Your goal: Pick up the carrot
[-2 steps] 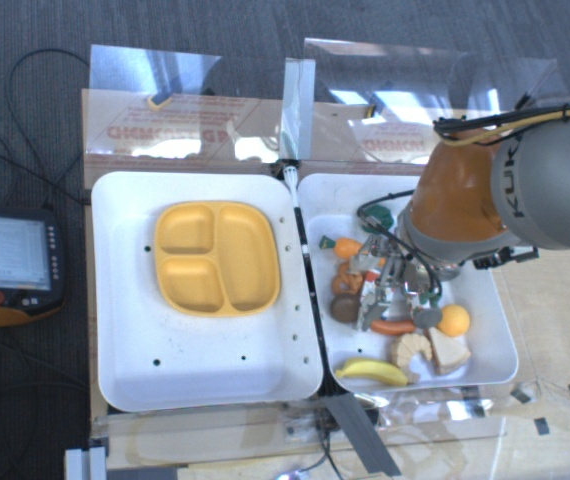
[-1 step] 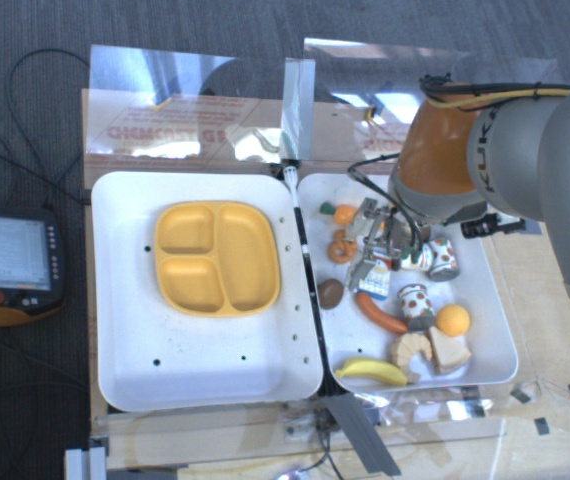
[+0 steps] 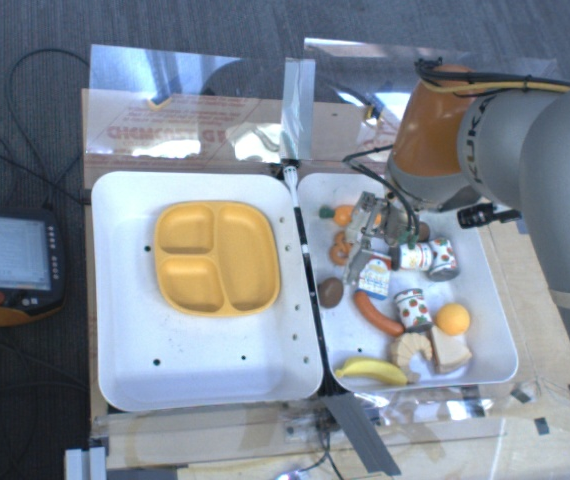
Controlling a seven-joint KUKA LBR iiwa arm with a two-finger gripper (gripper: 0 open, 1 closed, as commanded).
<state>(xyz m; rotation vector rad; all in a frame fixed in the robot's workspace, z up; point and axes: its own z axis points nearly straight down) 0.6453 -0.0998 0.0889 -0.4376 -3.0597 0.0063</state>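
1. Two shallow white bins side by side on the bench: left bin (image 3: pixel 125 368) and right bin (image 3: pixel 495 348).
2. In the left bin, a yellow divided plate (image 3: pixel 215 256), lying toward the far edge, near the centre.
3. Grey arm with orange band (image 3: pixel 430 133) reaching in over the right bin's far edge, wrist pointing down into the far half.
4. Gripper (image 3: pixel 365 230) low over the right bin's far left part, near the wall shared with the left bin; open or closed cannot tell, metal parts and clutter overlapping.
5. Carrot (image 3: pixel 339 249), a small orange piece, lying on the bin floor just beside the gripper, on the side of the shared wall; not seen between any fingers.
6. Small orange fruit (image 3: pixel 343 214) with green top just beyond the carrot, nearer the far edge.
7. Brown kiwi-like item (image 3: pixel 331 291) against the shared wall, mid-bin.
8. Red sausage (image 3: pixel 377 314) lying slantwise near the bin's centre.
9. Banana (image 3: pixel 372 371) along the near edge.
10. Orange ball (image 3: pixel 452 319) toward the right wall, bread pieces (image 3: pixel 430 350) just nearer the near edge.
11. Small cans (image 3: pixel 428 257) right of the gripper.
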